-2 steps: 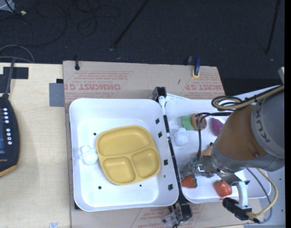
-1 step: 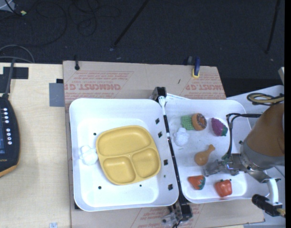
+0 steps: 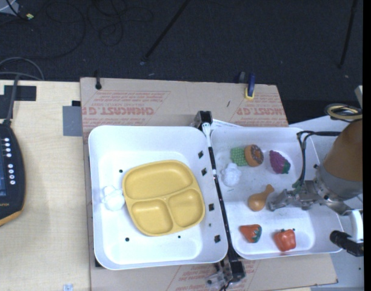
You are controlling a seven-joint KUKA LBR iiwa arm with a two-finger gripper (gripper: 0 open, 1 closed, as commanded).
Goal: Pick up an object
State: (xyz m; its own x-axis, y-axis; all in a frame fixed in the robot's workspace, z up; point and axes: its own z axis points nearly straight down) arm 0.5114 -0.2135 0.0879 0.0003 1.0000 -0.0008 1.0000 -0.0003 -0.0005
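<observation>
Arm (image 3: 346, 156) reaches in from the right, over the right shallow white bin (image 3: 319, 247). Gripper (image 3: 276, 202) sits low in the bin's middle, tip just beside the tan pear-shaped plastic gourd (image 3: 259, 199), at its right; can't tell if they touch. Jaws: cannot tell wide or narrow, the metal blurs together, and nothing is visibly between them.

Right bin contents:
- green ridged toy with orange round end (image 3: 247, 155), top left
- purple lumpy plastic fruit (image 3: 279, 161), just right of it, apart
- small white crumpled lump (image 3: 231, 176), against the left wall
- red toy strawberry with green top (image 3: 251, 233), bottom left
- red-orange toy tomato (image 3: 285, 239), near it to the right, not touching

Left shallow white bin (image 3: 106, 144) holds a yellow three-compartment plastic tray (image 3: 163, 196), skewed, roughly centred. Small white lump (image 3: 113, 199) sits just beside the tray's left edge.

Both bins rest on a brown cardboard sheet (image 3: 173, 105) on the worktop (image 3: 40, 235). Black handheld controller with screen (image 3: 3, 174) lies at far left.
</observation>
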